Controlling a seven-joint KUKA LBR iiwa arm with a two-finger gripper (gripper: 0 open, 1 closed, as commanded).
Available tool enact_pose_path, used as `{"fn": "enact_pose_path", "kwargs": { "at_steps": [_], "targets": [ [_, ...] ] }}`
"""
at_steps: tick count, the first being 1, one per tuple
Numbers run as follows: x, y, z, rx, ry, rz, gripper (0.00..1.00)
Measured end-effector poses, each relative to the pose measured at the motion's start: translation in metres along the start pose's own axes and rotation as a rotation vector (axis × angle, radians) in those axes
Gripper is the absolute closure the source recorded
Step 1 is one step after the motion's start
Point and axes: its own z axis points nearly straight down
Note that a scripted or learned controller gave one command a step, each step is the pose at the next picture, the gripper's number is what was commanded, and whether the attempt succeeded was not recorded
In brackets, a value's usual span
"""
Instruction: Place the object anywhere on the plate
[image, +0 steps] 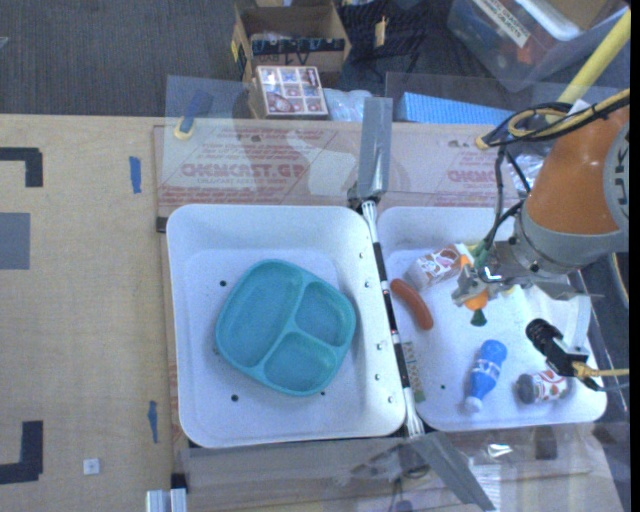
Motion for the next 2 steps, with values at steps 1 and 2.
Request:
{"fn": "enact_pose_path", "kwargs": {
  "at_steps": [1,2],
  "targets": [
    [0.086,0.002,0.003,0.003,0.002,-0.026,1.00],
    [0.157,0.013,0.002,-0.001,0.000,-0.107,1.00]
  ]
}}
